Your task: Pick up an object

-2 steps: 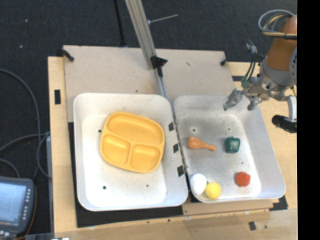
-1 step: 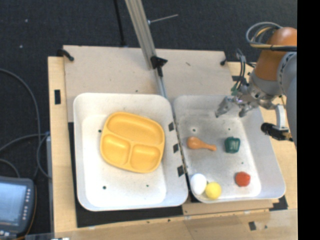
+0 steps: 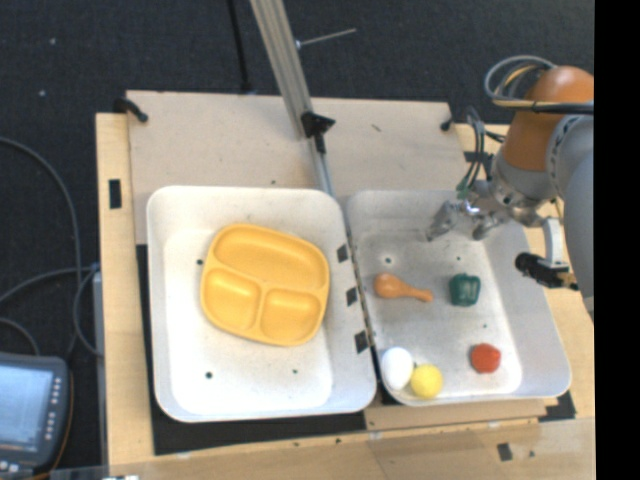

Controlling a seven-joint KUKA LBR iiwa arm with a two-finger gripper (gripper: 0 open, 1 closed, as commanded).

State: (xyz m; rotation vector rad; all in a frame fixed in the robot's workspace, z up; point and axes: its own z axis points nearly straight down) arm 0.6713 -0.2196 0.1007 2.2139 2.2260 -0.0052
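The right bin (image 3: pixel 520 313) holds several small things. An orange pear-shaped piece (image 3: pixel 400 289) lies near its left side. A green pepper-like piece (image 3: pixel 463 289) sits in the middle and a red round one (image 3: pixel 485 358) lies toward the front right. At the front left corner a white egg (image 3: pixel 397 368) touches a yellow ball (image 3: pixel 427 381). My gripper (image 3: pixel 459 226) hangs over the bin's back part, open, with nothing between its spread fingers. It is behind the green piece and apart from it.
The left bin (image 3: pixel 180 368) carries a yellow divided plate (image 3: pixel 265 283). A slanted metal post (image 3: pixel 290 78) rises from the bench behind the bins. The arm's orange band (image 3: pixel 560 88) is at the far right.
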